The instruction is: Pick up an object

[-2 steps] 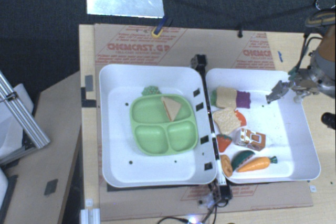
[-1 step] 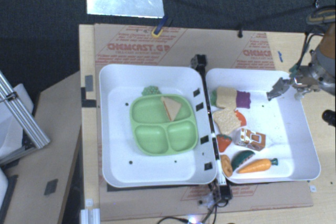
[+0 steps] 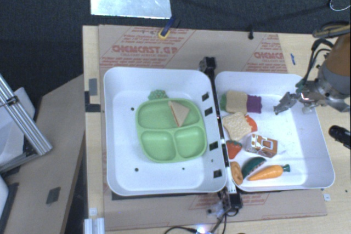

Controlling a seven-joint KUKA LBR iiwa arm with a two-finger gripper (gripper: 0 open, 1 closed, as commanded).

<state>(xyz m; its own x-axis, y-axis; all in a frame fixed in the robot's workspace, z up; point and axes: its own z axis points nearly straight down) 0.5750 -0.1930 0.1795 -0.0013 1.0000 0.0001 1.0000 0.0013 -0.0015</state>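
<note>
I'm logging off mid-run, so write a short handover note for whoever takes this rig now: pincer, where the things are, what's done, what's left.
Pincer: above the right bin, upper right part, nothing between its fingers; open or shut can't be told.
Right bin, left side: purple block, bread, carrot near the front, other toy foods around them.
Left bin: green tray with a sandwich wedge in its top right compartment.
Done: nothing picked yet.
Left: lower onto one item, grip, lift.

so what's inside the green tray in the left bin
The green tray holds one tan wedge, like a sandwich slice, in its top compartment. The two lower compartments look bare. Whatever lies under the wedge is covered.
</note>
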